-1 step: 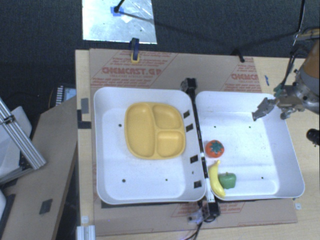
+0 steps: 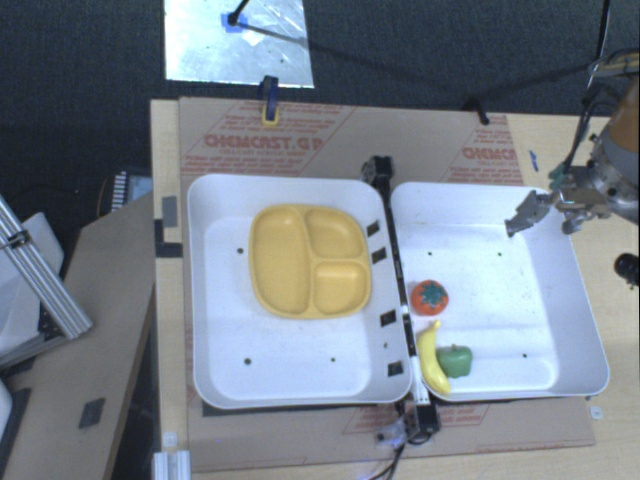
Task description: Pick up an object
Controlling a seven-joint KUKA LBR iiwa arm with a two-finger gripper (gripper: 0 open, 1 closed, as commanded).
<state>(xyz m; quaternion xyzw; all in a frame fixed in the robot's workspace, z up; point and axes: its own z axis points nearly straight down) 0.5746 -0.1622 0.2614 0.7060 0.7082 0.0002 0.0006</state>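
Three small toys lie in the right bin [image 2: 510, 318] near its left wall: a red tomato-like toy [image 2: 430, 297], a yellow banana [image 2: 432, 360] and a green toy [image 2: 457, 360] touching the banana. My gripper [image 2: 546, 223] hangs over the bin's far right part, well away from the toys. Its two dark fingers [image 2: 522, 219] are spread open with nothing between them.
A yellow divided plate [image 2: 310, 261] rests in the left bin [image 2: 225, 308]. A black divider with clips [image 2: 392, 268] runs between the bins. Both bins sit on a cardboard sheet [image 2: 330, 138]; the arm's wrist [image 2: 615, 158] reaches in at the right edge.
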